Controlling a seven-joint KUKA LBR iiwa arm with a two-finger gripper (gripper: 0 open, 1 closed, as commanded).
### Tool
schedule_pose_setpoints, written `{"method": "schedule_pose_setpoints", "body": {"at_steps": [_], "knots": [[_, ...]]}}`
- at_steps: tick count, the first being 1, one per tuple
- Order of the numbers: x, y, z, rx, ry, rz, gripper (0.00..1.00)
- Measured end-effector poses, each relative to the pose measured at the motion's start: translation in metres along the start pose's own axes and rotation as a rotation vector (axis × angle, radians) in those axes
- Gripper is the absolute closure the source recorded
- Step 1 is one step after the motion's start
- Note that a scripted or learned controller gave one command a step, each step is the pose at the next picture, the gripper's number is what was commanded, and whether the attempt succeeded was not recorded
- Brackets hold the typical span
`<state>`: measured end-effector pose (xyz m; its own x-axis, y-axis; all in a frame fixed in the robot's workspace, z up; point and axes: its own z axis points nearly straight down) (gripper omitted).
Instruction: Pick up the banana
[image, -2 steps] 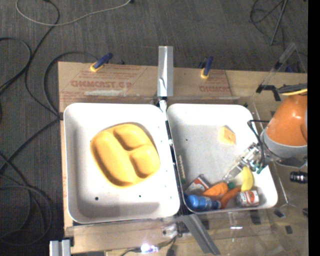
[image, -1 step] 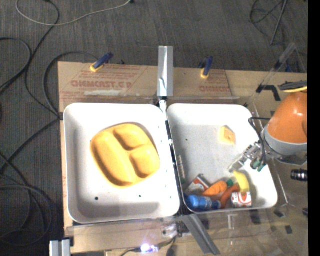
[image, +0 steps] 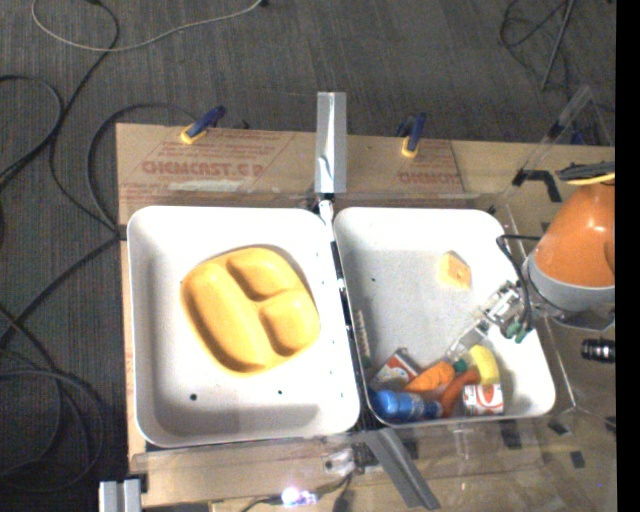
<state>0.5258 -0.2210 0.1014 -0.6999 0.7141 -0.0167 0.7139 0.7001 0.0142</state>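
the yellow banana (image: 485, 362) lies in the right bin's near right corner, among other small items.

Dim, soft-focus pic w/ mild glare on bins (image: 150, 300).

The tabletop (image: 150, 175) is a brown board printed with faded red lettering, standing on dark carpet (image: 60, 300) strewn with cables. Two shallow white bins rest on it side by side, touching along their inner edges: the left bin (image: 150, 400) and the right bin (image: 400, 235). A blue-and-yellow clamp (image: 201, 125) grips the far edge at left, another clamp (image: 409, 136) at right, with an upright metal bar (image: 330, 140) between them.
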Motion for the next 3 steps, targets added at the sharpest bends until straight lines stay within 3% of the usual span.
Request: {"method": "schedule_pose_setpoints", "body": {"at_steps": [1, 2, 3], "knots": [[0.062, 0.005, 0.011, 0.013, 0.007, -0.065, 0.00], [0.014, 0.000, -0.123, 0.015, 0.012, 0.079, 0.00], [0.028, -0.002, 0.012, 0.009, 0.006, -0.151, 0.00]]}}
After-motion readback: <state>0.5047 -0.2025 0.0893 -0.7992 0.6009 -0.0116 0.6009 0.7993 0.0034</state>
